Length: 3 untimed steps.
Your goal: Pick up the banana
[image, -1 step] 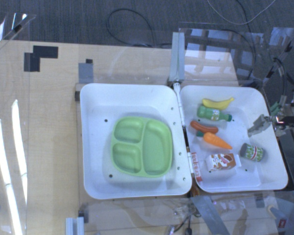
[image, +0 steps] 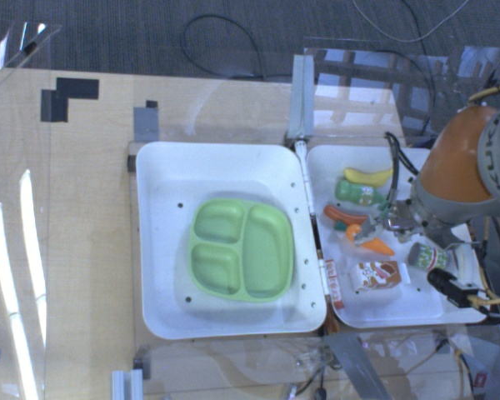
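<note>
Dark grey carpet runs behind a pale wooden bench [image: 67, 248] where two shallow white bins sit side by side, their inner rims touching along a shared seam. Left bin [image: 162, 223] carries a green divided plate [image: 242, 250] near its centre, with bare white floor on every side of it and a wide margin to each wall. Right bin [image: 400, 307] is crowded: the banana [image: 367, 175] lies near the far rim, just above a green can [image: 356, 193]; below these lie a red sausage-like piece [image: 343, 214], orange carrot pieces [image: 375, 244], a brown-and-white packet [image: 377, 275] and a small green-labelled can [image: 429, 257] near the right wall. Clear panels rise behind the right bin, closing its far edge. From the right, the grey arm with its orange band [image: 454, 161] leans over the bin; the gripper [image: 389, 221] hangs low at mid-bin beside the carrot pieces, well short of the banana. Whether its fingers stand apart or closed cannot be told at this slant. Nothing is seen held between them.
</note>
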Motion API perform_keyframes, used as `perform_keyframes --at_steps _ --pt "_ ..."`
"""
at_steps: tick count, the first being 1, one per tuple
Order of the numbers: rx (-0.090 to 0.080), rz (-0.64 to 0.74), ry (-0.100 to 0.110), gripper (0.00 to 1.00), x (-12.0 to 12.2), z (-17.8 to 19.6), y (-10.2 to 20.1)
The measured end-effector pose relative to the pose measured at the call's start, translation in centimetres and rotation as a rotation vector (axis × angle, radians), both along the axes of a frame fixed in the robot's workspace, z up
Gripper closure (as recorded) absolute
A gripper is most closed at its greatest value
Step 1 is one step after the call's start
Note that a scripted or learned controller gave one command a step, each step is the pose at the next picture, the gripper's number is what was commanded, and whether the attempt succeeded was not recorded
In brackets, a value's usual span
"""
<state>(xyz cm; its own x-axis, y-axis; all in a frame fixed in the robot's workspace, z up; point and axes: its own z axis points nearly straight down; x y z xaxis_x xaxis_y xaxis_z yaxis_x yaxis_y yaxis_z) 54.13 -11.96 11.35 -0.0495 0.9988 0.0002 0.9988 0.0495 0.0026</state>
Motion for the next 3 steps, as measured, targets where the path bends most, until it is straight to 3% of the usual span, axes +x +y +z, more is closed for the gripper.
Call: perform_keyframes --at_steps 1,2,3 --pt "-0.002 0.017 -0.009 0.0 1.2 -2.4 1.9" --pt "0.0 0.018 -0.017 1.0 1.5 -1.2 2.0" --pt "-0.001 0.032 -0.004 1.0 0.4 7.2 6.5"
